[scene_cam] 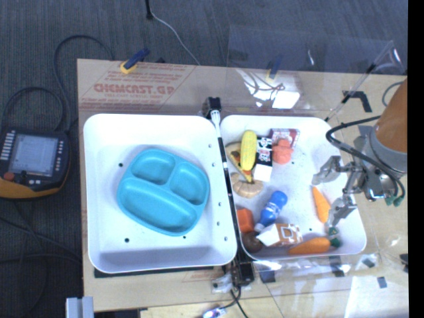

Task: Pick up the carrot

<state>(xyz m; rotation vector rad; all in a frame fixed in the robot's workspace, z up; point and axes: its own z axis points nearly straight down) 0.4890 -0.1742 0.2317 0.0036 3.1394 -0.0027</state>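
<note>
Approach step, by the look of it: metal two-finger pincer (338, 192) spread wide, grasping nothing. Just left of it, small tapered orange carrot (321, 203). Next, probably: shift left, descend, clench.

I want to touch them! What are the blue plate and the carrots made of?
The blue plate looks like smooth plastic: one even colour, rounded moulded sections, soft sheen. The carrot beside the gripper, and the bigger carrot at the bin's front edge, look like toy plastic or rubber, flat bright orange, though the picture is too small to be sure.
</note>
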